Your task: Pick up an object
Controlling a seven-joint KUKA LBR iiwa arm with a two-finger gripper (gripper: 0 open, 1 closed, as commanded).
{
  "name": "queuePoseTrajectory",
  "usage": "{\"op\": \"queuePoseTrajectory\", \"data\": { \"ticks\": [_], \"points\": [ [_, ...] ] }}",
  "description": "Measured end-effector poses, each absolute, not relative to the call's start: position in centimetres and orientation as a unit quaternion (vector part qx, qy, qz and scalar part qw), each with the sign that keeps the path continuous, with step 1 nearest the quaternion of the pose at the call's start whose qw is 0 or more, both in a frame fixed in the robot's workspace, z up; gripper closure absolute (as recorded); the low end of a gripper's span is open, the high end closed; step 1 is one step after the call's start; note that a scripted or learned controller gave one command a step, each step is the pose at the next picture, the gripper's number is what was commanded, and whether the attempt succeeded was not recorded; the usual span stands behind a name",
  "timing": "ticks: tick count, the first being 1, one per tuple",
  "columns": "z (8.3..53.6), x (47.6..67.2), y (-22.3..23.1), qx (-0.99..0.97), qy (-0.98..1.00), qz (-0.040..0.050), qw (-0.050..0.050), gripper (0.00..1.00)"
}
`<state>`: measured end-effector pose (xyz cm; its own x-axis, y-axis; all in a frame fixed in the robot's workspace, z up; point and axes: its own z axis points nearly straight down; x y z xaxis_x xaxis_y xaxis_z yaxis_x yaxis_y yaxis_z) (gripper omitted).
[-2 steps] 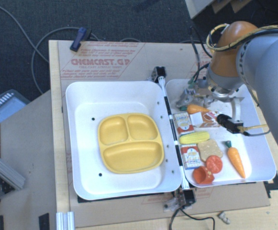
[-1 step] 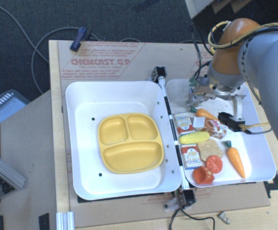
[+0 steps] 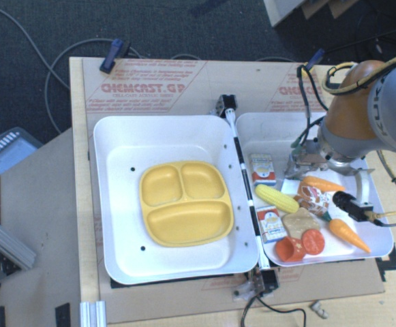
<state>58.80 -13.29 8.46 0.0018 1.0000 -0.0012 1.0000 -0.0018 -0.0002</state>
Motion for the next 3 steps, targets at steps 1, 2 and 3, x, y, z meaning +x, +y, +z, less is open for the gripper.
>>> {"op": "queuePoseTrajectory", "data": {
  "ticks": [1,2,3],
  "points": [
    [8.5,58.8,-13.2,0.707,0.707,0.0,0.0,0.0],
    [15.1,64.8,-17.4,0.707,0.707,0.0003,0.001,0.0],
    [9.1,58.7,-21.6,0.707,0.707,0.0003,-0.003,0.0]
  ]
}}
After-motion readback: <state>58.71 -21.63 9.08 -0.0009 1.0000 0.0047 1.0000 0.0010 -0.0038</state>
